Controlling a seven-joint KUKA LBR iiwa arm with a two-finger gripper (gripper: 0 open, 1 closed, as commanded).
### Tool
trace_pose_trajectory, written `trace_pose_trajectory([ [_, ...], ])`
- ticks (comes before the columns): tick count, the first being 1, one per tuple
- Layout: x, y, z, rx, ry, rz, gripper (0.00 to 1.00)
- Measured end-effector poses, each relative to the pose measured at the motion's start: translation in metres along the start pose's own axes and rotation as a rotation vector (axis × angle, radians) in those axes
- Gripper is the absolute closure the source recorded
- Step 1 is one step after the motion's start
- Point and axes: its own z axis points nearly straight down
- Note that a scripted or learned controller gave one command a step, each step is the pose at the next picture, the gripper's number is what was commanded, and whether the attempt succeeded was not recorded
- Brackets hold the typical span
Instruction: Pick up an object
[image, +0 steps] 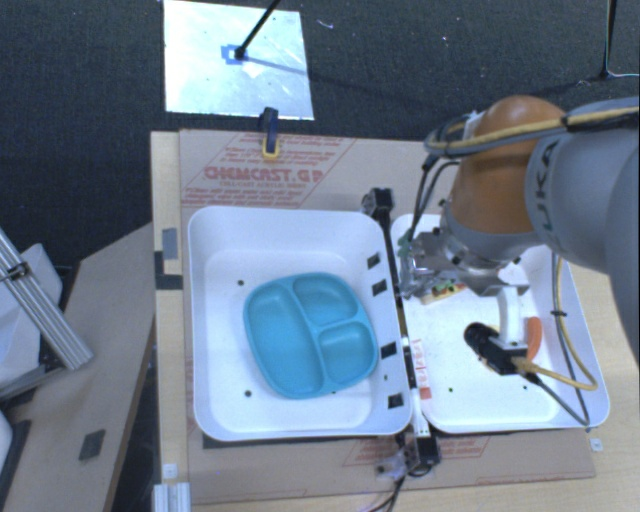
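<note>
- The two-finger gripper hangs low over the right-hand shallow white bin, close to the wall this bin shares with its neighbour. The bulky grey and orange wrist covers it from above, so I cannot tell whether it is spread or pressed together, or whether anything is in it.
- A small yellowish thing peeps out just beside the gripper, on its near side. It is too hidden to name or to judge how it lies.
- The clearest candidate is a slim orange-red stick-shaped thing on the floor of the same bin. From the gripper it lies off to the view's right and somewhat toward the near edge, apart from it and not touching.
- Its long axis runs roughly from far to near in the view, only slightly tilted. Which end is which cannot be made out.
- By my judgement, the coming move turns on shifting the gripper right and nearer, then closing across the stick's narrow width.
- A light blue plastic divided plate lies flat in the left-hand shallow white bin, beyond the shared wall to the gripper's left. It looks broad and awkward to pinch.
</note>
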Motion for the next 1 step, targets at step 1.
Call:
trace_pose_trajectory([
  [1, 0.0484, 0.0309, 0.0003, -0.002, 0.001, 0.000, 1.00],
])
